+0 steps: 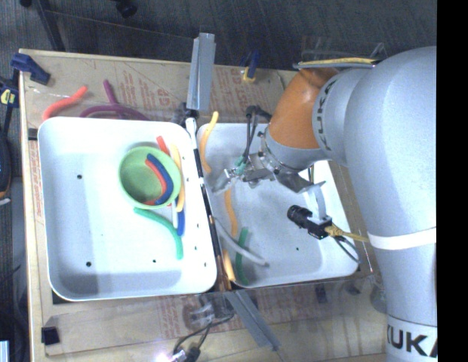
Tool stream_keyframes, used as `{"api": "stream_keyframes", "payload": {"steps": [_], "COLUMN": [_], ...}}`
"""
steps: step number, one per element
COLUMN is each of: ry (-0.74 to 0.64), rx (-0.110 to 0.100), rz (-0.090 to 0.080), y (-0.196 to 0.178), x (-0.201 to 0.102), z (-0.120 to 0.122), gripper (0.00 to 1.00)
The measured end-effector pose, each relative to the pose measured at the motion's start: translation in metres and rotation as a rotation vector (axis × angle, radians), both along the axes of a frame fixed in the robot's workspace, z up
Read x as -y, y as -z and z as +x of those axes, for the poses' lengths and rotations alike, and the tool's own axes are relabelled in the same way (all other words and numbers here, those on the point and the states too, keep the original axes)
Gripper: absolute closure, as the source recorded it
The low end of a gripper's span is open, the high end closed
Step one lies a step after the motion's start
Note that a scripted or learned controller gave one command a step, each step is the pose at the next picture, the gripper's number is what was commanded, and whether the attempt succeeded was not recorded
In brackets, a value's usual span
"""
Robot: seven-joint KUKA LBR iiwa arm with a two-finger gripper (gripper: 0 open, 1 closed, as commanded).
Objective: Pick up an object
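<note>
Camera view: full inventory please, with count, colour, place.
left bin: 1, white, on bench
right bin: 1, white, beside left bin
bowl: 1, green, left bin
bowl strips: 2, red and blue, inside bowl
green strip: 1, green, left bin, beside bowl
orange strip: 1, orange, right bin, left side
green piece: 1, green, right bin
orange-red strip: 1, bench, behind left bin
purple strip: 1, same place
arm: 1, grey, orange band
tool: 1, over right bin

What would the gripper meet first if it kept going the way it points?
Likely the floor of the right bin, close beside the orange tube; the gripper points downward, but depth is unclear.
</note>
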State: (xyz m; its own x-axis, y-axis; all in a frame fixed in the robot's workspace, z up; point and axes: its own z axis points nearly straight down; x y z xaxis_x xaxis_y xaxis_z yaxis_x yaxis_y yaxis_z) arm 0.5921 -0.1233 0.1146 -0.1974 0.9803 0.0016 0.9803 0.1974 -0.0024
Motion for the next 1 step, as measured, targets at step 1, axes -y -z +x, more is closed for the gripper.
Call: {"api": "stream_keyframes", "payload": {"steps": [1], "ry": [-0.038], "rx": [0.005], "rz": [-0.007], "y": [0.0211], "x": [-0.0021], "z": [-0.0198], "gripper": [0.0]}}
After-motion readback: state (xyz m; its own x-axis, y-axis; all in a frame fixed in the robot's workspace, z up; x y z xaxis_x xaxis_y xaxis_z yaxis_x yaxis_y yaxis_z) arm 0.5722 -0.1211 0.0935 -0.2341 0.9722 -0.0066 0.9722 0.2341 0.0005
